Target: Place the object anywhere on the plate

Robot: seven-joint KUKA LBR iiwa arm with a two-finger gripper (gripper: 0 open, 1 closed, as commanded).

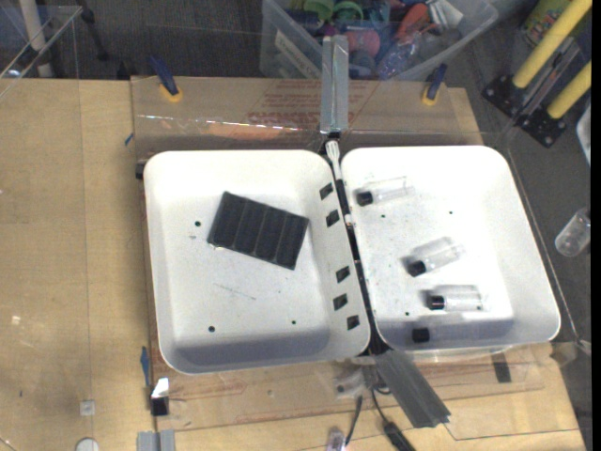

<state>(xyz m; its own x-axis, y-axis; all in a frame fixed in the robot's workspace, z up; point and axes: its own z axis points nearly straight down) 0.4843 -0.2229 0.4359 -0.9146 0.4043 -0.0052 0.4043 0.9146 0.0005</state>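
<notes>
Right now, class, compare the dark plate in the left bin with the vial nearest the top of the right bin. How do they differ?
The plate is dark, flat and ribbed; the top vial is clear with a black cap. The plate is far larger than the vial. Both lie on white bin floors, untouched.

Both bins point(188, 341) are white with a few black specks. The plate point(258, 230) is black, ribbed in parallel strips. The vials point(437, 254) look clear with black caps. The bench point(66, 252) is pale tan wood.
</notes>
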